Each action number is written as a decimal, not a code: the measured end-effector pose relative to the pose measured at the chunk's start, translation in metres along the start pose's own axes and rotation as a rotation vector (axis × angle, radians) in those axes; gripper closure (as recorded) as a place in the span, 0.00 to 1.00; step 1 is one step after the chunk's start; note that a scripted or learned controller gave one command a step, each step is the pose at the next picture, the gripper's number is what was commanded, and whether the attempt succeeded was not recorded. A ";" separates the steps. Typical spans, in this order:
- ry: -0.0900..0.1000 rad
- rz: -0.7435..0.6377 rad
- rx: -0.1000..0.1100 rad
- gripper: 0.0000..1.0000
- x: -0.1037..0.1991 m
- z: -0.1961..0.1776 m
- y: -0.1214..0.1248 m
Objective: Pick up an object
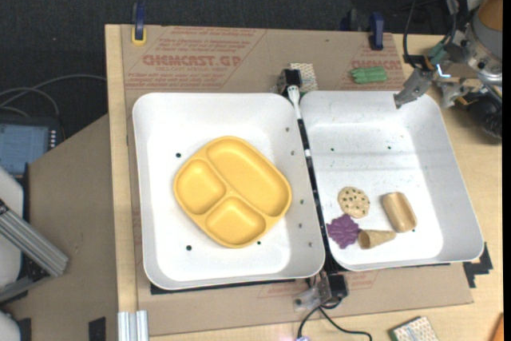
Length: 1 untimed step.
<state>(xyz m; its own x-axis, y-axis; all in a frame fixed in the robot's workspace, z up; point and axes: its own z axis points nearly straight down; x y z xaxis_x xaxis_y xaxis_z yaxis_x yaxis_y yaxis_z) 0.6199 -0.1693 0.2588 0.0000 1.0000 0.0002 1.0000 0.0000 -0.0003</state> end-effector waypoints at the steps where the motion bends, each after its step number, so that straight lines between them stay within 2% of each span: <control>1: 0.005 -0.002 0.014 0.00 0.055 0.102 -0.059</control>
<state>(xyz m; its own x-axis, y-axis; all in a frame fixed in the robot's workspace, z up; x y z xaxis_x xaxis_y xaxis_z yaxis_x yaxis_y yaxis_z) 0.5610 -0.1146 0.1569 -0.0016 1.0000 0.0056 0.9999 0.0017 -0.0140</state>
